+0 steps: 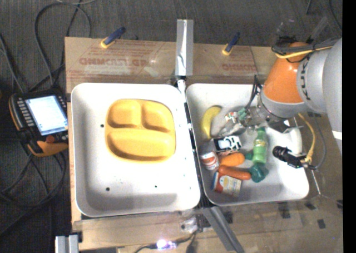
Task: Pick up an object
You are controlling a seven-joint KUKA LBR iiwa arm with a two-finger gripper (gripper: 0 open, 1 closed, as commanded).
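Note:
The right bin (289, 188) holds a heap of small things. A yellow banana (209, 120) lies at its upper left, a black and white toy car (228, 143) below that, and a green bottle (260, 149) stands right of the car. An orange carrot (232, 159) lies beneath the car. My gripper (248, 115) hangs low over the bin's upper middle, just above the green bottle and right of the banana. A small crumpled white and green thing (233, 117) sits at its left tip; whether it is gripped is unclear.
The left bin (89, 191) carries a yellow divided plate (141, 129). In the right bin's lower left are a small red and white can (209, 160), an orange and white packet (228, 184) and a teal piece (258, 174). A tablet (43, 114) rests off the bench's left.

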